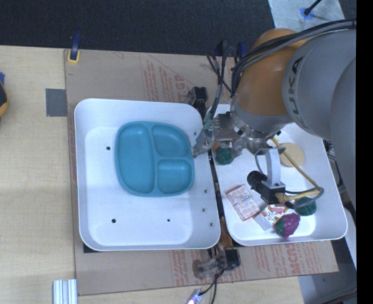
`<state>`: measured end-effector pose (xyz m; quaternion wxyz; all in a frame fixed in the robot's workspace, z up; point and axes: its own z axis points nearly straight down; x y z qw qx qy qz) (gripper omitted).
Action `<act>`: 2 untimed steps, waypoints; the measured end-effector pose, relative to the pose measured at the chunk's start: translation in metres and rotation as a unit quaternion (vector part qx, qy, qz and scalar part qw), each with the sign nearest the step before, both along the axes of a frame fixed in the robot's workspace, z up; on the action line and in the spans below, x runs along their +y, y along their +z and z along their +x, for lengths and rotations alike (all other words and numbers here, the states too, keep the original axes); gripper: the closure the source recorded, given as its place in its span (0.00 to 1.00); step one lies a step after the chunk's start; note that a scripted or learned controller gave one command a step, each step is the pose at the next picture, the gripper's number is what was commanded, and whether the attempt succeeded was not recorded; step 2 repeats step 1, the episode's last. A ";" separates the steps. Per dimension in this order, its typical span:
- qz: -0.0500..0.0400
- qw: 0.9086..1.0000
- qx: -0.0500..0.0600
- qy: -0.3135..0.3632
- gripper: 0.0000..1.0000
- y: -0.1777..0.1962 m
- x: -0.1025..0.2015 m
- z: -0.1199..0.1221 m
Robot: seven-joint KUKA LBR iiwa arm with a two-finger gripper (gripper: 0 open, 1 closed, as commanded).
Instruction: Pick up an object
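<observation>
Reaching into right bin (338,223), gripper (224,152) over green object (225,155); grip state unclear; next, secure and lift.

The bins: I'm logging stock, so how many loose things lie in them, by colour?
Blue: 1, divided plate
Green: 2, round pieces
Purple: 1, lumpy piece
Red-and-white: 2, packets
Tan: 1, spoon
Total: 7

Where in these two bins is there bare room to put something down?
The left bin has bare floor below the blue tray and down its left side. The right bin is crowded: the arm covers its top, and a packet, purple toy and green toy fill its lower part.
</observation>
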<state>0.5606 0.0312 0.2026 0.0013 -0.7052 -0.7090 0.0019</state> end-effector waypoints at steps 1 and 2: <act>0.000 1.000 0.000 -0.002 0.00 -0.011 -0.082 -0.013; 0.000 1.000 0.000 -0.002 0.00 -0.011 -0.082 -0.013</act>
